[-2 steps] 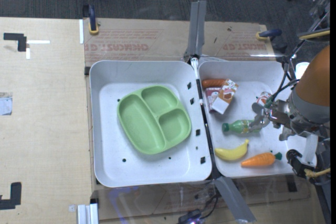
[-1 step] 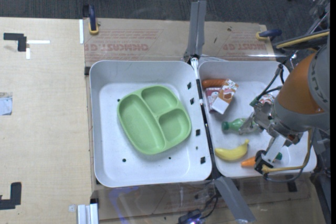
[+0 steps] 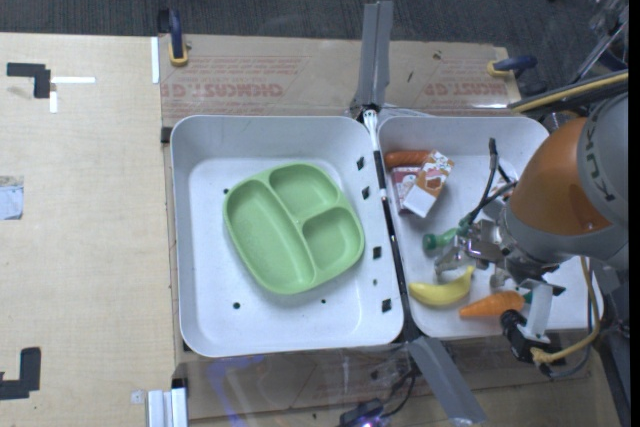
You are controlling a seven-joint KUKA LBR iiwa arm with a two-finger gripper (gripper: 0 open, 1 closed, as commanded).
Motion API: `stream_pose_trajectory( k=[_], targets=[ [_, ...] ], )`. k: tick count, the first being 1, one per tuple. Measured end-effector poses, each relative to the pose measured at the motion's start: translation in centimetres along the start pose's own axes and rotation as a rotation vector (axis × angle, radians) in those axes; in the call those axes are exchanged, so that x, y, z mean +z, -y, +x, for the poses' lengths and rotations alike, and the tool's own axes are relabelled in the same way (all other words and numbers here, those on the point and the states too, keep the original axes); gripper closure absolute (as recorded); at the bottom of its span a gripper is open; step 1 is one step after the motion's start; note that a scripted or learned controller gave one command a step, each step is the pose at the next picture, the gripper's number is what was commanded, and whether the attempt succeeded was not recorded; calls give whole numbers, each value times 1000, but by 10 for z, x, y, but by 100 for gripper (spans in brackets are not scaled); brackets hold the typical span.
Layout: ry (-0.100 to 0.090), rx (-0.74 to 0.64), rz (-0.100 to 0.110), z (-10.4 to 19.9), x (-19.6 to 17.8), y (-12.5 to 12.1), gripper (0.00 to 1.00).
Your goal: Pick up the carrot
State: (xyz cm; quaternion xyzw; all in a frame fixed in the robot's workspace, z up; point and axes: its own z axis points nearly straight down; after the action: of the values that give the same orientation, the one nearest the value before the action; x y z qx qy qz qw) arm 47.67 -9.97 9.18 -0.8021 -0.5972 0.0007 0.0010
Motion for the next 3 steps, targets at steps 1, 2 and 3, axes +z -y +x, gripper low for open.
stream_pose_trajectory(
  k=[1,2,3],
  targets=[
    [0,2,1,0,-9,0,100],
    [2,-341,-2,32,-100,-44,100],
    [2,-807,-4,9,-58,-96,100]
  ],
)
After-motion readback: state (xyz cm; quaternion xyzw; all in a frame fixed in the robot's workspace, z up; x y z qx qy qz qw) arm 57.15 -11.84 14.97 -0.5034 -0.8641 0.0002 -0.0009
